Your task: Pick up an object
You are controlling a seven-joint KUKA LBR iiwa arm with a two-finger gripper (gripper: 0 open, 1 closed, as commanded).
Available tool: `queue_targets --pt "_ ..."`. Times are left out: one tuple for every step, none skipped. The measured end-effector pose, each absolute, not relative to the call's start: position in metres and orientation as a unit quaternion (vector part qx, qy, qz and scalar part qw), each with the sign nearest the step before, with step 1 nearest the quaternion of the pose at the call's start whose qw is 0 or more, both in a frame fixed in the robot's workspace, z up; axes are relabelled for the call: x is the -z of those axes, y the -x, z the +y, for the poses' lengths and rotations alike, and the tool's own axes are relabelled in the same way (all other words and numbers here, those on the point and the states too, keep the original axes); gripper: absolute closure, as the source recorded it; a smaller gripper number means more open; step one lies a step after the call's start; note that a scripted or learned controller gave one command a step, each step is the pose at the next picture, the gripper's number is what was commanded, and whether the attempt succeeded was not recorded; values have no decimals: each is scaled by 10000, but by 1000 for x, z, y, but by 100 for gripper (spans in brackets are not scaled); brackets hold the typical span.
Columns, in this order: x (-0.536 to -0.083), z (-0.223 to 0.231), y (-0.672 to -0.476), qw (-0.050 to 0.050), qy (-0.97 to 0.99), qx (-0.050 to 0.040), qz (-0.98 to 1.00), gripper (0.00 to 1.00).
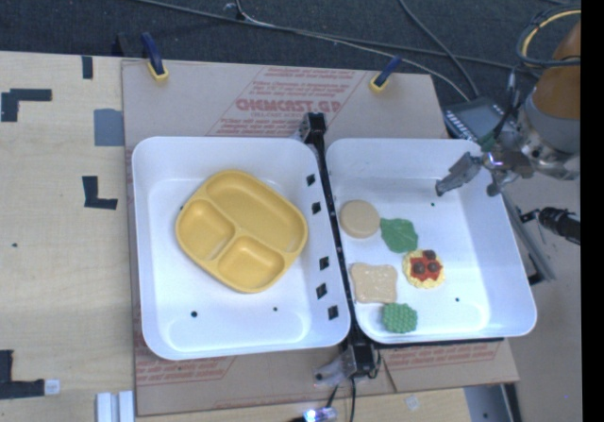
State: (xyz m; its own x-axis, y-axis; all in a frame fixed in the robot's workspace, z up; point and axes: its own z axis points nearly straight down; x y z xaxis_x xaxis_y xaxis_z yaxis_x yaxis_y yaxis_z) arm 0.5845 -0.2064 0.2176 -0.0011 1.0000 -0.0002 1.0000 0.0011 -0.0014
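The claw (pixel 469 177) hangs open and empty over the right bin's (pixel 491 250) upper right part. The food pieces lie well apart from it, lower left: a round cracker (pixel 359 219), green leaf (pixel 399 234), pizza (pixel 424 268), toast (pixel 374 282).

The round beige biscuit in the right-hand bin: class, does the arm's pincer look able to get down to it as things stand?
Probably yes. The biscuit lies flat and uncovered in the right bin. The pincer hangs over the same bin with bare white floor between them. The green piece lies close beside it, which may crowd the grip.
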Motion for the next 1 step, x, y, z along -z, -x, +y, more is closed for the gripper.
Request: queue_targets --pt "-157 -208 -576 25 7067 -21 -7075 0"
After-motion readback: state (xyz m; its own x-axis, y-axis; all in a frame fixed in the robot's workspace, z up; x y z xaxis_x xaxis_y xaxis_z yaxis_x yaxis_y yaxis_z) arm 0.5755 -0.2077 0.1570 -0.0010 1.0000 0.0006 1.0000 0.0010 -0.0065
